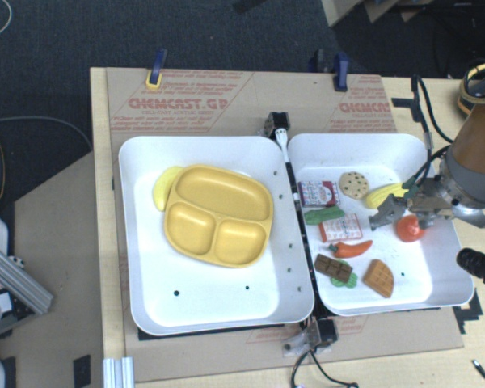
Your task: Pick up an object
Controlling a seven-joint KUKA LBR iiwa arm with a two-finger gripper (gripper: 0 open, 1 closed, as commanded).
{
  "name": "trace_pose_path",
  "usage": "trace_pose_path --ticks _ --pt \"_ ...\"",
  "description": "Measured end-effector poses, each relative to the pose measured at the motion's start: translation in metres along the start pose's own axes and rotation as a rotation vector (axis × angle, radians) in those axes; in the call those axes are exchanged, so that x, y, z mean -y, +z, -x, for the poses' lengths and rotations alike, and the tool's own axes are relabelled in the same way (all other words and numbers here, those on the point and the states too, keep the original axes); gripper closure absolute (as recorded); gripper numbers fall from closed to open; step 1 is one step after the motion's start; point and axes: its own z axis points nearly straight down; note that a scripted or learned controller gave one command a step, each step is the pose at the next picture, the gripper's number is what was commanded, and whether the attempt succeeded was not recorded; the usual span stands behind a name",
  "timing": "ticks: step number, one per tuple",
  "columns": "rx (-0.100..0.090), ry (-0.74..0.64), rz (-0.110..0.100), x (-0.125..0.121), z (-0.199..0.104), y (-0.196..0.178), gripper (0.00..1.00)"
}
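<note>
Waffle [379, 277] front; gripper [390, 211] betw banana [385, 192], tomato [409, 229]; maybe touching neither.

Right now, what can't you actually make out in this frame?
- Gripper: finger state unreadable in the camera view; too small, dark against the wrist.
- Yellow banana: right end hidden by the gripper.
- Red tomato: top covered by the gripper; contact unclear.
- Yellow item in the left bin: mostly under the yellow divided tray.
- Red-and-white packets: print too small.
</note>
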Motion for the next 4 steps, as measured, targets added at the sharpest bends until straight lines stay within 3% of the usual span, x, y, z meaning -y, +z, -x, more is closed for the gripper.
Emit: trace_pose_path --ticks 1,3,4 --pt "0.003 -0.004 0.015 -0.003 0.000 -0.007 0.00" --pt "0.000 -0.003 0.012 0.001 -0.008 0.104 0.00" --pt "0.001 -0.004 0.023 -0.003 -0.009 0.115 0.00"
